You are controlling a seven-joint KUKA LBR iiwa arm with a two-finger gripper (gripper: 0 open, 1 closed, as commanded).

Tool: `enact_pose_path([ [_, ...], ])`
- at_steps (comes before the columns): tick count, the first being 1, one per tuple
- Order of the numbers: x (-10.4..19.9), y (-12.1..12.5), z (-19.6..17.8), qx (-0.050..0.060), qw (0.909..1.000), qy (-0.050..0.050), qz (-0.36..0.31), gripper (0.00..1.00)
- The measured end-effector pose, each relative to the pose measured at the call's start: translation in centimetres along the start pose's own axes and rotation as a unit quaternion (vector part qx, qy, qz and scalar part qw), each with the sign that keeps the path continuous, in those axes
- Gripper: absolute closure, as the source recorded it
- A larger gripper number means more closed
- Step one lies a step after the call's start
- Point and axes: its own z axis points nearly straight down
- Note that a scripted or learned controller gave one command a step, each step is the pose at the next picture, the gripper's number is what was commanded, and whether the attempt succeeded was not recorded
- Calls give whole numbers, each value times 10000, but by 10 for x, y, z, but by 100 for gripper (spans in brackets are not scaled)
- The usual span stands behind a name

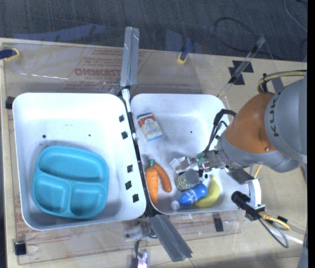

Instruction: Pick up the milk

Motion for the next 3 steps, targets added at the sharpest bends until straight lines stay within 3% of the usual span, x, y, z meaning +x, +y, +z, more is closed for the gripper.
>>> enact_pose_path([
  [1, 0, 5, -14, -45, 10000, 0, -29, 100],
  [2, 36, 49, -114, 182, 9992, 97, -335, 100],
  [3, 36, 49, -114, 185, 9992, 98, -333, 0],
])
